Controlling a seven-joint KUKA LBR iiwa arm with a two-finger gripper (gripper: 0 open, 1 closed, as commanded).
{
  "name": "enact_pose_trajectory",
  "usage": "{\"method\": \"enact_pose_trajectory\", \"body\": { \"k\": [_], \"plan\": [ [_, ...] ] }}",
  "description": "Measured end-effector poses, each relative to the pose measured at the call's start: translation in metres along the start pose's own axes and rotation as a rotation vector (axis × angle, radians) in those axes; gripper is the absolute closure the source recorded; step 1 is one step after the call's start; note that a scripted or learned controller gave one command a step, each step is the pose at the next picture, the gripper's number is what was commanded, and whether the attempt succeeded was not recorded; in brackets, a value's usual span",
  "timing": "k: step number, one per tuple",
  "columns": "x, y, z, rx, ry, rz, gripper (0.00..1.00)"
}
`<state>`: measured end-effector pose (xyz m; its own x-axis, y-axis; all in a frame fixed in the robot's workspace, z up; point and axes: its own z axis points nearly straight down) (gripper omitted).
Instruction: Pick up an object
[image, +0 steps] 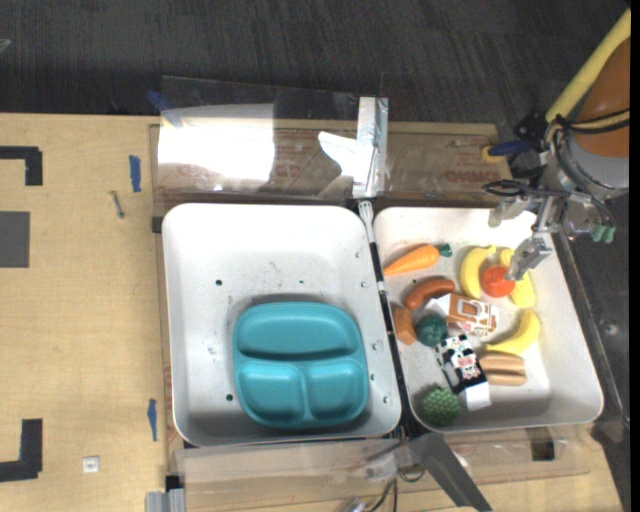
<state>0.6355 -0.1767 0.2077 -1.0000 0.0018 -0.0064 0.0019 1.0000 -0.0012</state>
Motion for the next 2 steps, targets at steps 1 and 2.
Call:
{"method": "enact_pose_trajectory", "body": {
  "k": [1,2],
  "plan": [
    [0.028,-0.045,0.118,0.002,-0.005,-0.024,0.0],
    [0.076,-0.046,0.12,0.0,0.002,-0.026,0.0]
  ]
}}
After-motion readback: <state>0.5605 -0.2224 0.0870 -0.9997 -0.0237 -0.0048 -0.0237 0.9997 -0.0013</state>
